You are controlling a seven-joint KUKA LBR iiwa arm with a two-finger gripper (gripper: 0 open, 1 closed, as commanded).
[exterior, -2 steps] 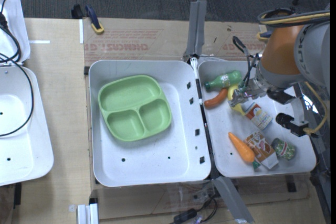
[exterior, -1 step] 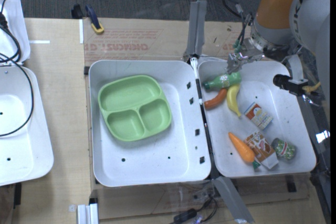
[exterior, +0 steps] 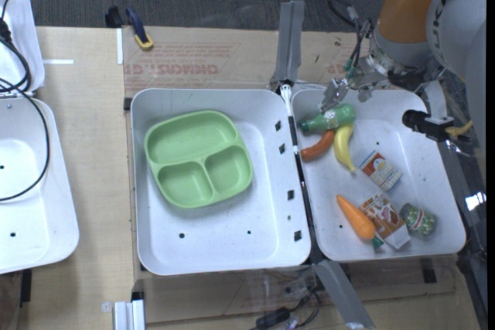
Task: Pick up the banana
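The banana (exterior: 343, 148) is seen in the right bin (exterior: 441, 189), just right of the frame's middle, its long axis running almost top to bottom. It lies just below the gripper (exterior: 338, 91), which is poised near the bin's upper left corner above a green bottle (exterior: 329, 119). How far the gripper is parted cannot be told; nothing is seen gripped.

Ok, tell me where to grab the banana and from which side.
Grip the banana across its middle, coming straight down from above. It lies flat, its upper end close to the green bottle and the orange sausage on its left, so the lower half, with bare bin floor around, looks safer.
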